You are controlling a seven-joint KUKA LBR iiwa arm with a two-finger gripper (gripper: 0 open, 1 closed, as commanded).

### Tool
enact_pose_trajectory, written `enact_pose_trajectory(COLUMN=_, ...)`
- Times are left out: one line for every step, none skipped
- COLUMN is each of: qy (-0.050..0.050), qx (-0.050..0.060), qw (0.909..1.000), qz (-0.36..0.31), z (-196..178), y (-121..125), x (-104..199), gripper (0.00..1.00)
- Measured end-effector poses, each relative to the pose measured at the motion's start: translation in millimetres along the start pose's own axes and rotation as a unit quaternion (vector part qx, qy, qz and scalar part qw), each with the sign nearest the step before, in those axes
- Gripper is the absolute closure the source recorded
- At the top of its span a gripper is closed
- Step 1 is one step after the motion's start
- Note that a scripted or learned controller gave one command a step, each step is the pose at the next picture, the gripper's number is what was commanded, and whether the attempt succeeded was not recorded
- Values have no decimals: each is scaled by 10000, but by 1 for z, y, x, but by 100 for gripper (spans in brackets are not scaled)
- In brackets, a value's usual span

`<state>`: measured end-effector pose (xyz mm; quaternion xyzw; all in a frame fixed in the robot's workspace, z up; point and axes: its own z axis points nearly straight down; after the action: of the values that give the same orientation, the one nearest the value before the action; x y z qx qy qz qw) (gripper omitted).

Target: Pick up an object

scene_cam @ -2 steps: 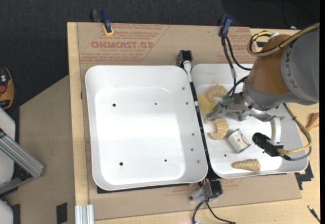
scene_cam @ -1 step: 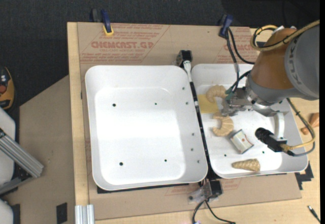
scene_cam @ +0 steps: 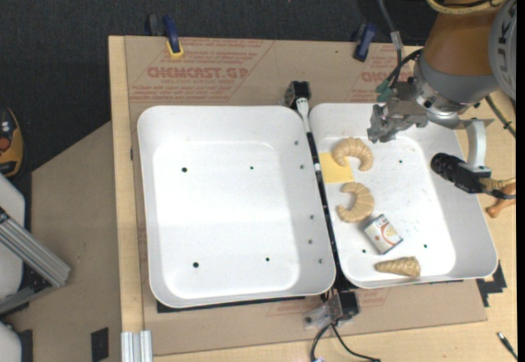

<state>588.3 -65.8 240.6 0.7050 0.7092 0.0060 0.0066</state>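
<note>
The claw (scene_cam: 384, 132) hangs over the right bin's (scene_cam: 459, 225) far side, just beside the upper croissant (scene_cam: 354, 153) — its spread cannot be told. The board (scene_cam: 213, 65) reads "CHEMCAST GP". Nearer lie a second croissant (scene_cam: 357, 201), a can (scene_cam: 382, 233) and a cone (scene_cam: 399, 267).

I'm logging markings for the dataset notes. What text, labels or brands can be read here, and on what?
"CHEMCAST GP": red print on the brown board behind the bins, repeated at the board's right but partly cut off there.
Small can in the right bin: label too small to read.
</note>
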Motion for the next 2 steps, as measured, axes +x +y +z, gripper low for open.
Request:
enact_pose_trajectory(qy=10, qx=81, qw=10000, qz=-4, z=28, y=15, x=66, gripper=100)
enact_pose_trajectory(qy=19, qx=117, qw=9999, qz=-3, z=58, y=17, x=130, gripper=100)
